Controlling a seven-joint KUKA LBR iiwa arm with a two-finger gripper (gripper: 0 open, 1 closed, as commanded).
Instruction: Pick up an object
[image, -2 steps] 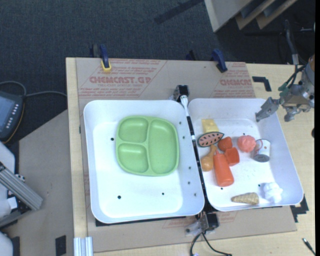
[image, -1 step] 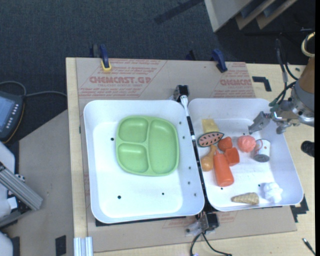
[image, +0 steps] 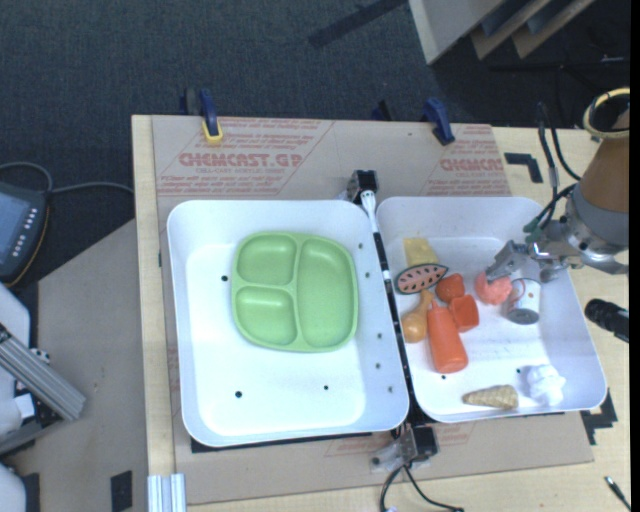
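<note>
My grey arm (image: 598, 215) wears an orange band (image: 612, 170) above the wrist, black cables alongside, ending in a metal gripper (image: 512, 272).

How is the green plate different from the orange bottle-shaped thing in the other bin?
The green plate is broad, flat and split into three compartments; the orange bottle is narrow, rounded and lies on its side. The plate sits alone in the left bin; the bottle lies among other items in the right bin.
</note>
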